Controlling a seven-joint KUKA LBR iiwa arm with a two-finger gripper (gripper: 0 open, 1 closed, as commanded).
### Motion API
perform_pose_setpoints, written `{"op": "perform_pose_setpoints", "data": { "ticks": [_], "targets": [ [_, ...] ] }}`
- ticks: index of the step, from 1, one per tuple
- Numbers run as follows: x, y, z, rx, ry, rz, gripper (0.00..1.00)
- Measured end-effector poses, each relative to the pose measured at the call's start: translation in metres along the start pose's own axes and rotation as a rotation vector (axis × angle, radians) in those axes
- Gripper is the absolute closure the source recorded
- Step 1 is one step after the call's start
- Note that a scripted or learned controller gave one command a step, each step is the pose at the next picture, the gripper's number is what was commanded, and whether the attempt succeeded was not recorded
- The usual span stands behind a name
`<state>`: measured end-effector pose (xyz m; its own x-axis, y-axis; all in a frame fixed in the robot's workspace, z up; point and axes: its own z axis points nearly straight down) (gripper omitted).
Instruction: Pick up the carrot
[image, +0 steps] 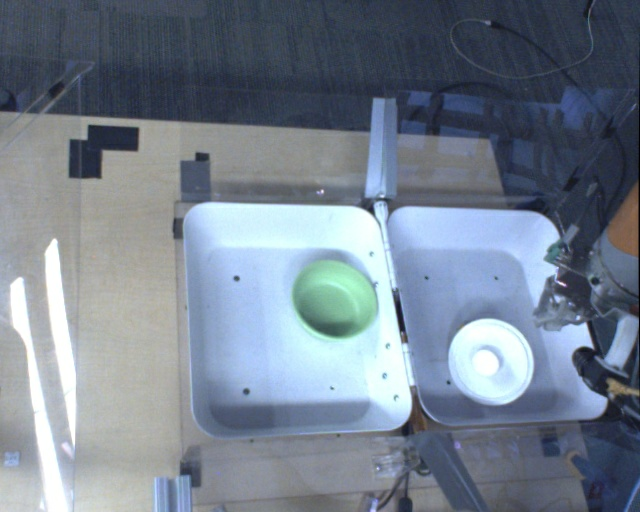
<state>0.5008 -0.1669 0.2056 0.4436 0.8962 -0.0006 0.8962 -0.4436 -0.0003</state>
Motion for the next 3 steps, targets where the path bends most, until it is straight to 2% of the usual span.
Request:
{"op": "perform_pose_setpoints", "data": {
  "ticks": [1,2,3],
  "targets": [
    [0.054,0.132,-0.043,-0.002,-0.001,-0.036,1.0],
    [0.043,0.153,-0.04,-0.004,0.0,-0.055,1.0],
    [0.042,0.137,-0.065,-0.003,0.0,-0.406,1.0]
  ]
}}
